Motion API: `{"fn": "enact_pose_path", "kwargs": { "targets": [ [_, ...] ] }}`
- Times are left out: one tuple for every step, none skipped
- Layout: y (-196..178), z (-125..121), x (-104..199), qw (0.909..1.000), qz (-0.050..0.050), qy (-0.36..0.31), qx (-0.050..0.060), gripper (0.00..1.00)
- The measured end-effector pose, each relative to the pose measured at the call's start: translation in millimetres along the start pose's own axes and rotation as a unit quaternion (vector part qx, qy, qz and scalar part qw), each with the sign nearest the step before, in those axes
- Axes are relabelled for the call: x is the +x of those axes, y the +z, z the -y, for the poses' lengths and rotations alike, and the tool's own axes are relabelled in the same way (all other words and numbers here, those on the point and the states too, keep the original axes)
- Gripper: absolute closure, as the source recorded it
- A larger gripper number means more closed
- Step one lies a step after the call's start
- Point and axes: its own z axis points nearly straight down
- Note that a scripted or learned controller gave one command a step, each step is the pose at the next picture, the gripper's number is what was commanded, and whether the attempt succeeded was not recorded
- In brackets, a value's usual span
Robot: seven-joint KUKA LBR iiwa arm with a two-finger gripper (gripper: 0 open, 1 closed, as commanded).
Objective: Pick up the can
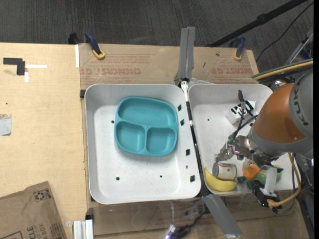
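Gripper [230, 150]: low in the right bin, near side, just above and touching-close to the can. Finger state: cannot tell, the wrist and cabling mask the tips. No grip confirmed; nothing seen between fingers.

Arm [281, 118]: enters from the right, orange band over the bin's right half, wrist angled down-left toward the near-left corner. Judged: posture fits an approach on the can, not a carry.

Can [225, 170]: right bin, near-left corner, lying on the floor w/ pale end facing the camera. Rests against the banana on its near side; bin wall close at left.

Banana [220, 182]: curved along the near wall, touching the can from below-left. Judged: acts as a chock, can is unlikely to roll, but crowds the approach from the near side.

Orange item [251, 171]: just right of the can, beside a green piece; type unclear. Judged: narrows clearance on the right.

Black-white object [240, 111]: far part of right bin, well apart from the can. No interference.

Right bin [209, 101]: shallow, white; clutter is gathered at the near edge.

Left bin [99, 148]: holds teal divided tray [147, 126], far-centre. Not involved.

Status (judged): pick not yet achieved; can on bin floor.

Risk (judged): fingers may catch banana or orange item instead of the can.
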Motion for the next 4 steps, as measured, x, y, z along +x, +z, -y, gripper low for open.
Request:
{"fn": "enact_pose_path", "kwargs": {
  "targets": [
    [0.0,0.0,0.0,1.0,0.0,0.0,0.0,0.0],
    [0.0,0.0,0.0,1.0,0.0,0.0,0.0,0.0],
    [0.0,0.0,0.0,1.0,0.0,0.0,0.0,0.0],
    [0.0,0.0,0.0,1.0,0.0,0.0,0.0,0.0]
  ]
}}
